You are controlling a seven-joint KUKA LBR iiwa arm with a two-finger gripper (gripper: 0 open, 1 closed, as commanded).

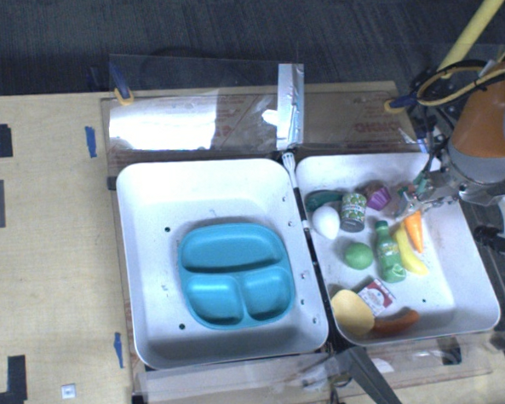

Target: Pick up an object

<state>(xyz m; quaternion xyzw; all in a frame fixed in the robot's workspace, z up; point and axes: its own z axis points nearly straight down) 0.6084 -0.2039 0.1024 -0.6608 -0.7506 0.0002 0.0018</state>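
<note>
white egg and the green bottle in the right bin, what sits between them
In the camera view, a small can and a green ball lie between the white egg and the green bottle, the can farther up, the ball lower.

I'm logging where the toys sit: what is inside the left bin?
The left bin holds one blue divided tray, with three compartments and nothing visible in them. The bin floor under the tray is covered, so that part cannot be checked.

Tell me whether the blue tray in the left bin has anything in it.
Empty. The blue tray sits in the left bin with all three compartments showing bare blue; the toy food lies in the right bin.
</note>
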